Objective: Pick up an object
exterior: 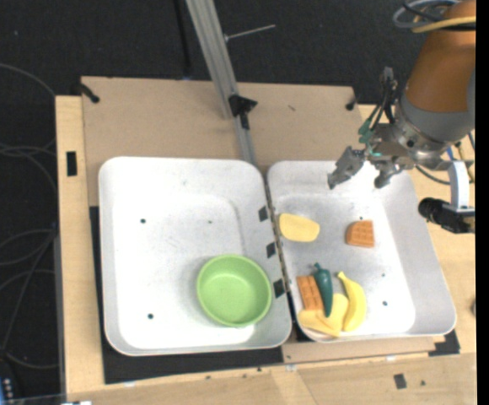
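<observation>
My gripper (364, 175) hangs over the far part of the right bin (405, 226), open, with nothing between its fingers. Below it in that bin lie an orange block (361, 234) and a pale yellow oval piece (298, 228), both apart from the gripper. At the bin's near edge a cluster sits together: a yellow banana (354, 302), a green pepper (323, 282), an orange ridged piece (309, 291) and a yellow wedge (316, 323).
A green bowl (233, 289) sits in the near right part of the left bin (143, 226). A slanted metal post (215, 53) rises behind the bins, ending near their shared far edge.
</observation>
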Controlling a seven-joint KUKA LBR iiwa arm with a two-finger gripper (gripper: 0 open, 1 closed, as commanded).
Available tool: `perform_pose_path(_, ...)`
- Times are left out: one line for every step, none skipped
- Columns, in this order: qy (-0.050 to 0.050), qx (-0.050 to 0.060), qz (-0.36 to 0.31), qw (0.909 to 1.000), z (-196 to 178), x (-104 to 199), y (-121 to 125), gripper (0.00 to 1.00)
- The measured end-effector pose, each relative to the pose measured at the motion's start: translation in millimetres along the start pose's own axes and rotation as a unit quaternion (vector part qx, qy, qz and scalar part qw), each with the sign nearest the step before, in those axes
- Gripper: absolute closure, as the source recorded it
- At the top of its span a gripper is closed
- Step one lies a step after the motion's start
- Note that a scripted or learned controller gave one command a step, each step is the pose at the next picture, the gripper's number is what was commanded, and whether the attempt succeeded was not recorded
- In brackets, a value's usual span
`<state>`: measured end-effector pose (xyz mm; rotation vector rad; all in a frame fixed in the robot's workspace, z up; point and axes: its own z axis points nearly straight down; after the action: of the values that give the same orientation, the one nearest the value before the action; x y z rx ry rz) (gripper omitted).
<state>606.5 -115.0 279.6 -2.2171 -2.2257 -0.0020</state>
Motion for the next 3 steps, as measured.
perform_pose_path(0.0,0.0,0.0,1.0,0,0,0,0.0)
perform_pose_path(-0.002,0.002,0.003,1.0,51,-7,-9,0.0)
perform_pose_path(-0.002,0.003,0.003,1.0,114,-11,-11,0.0)
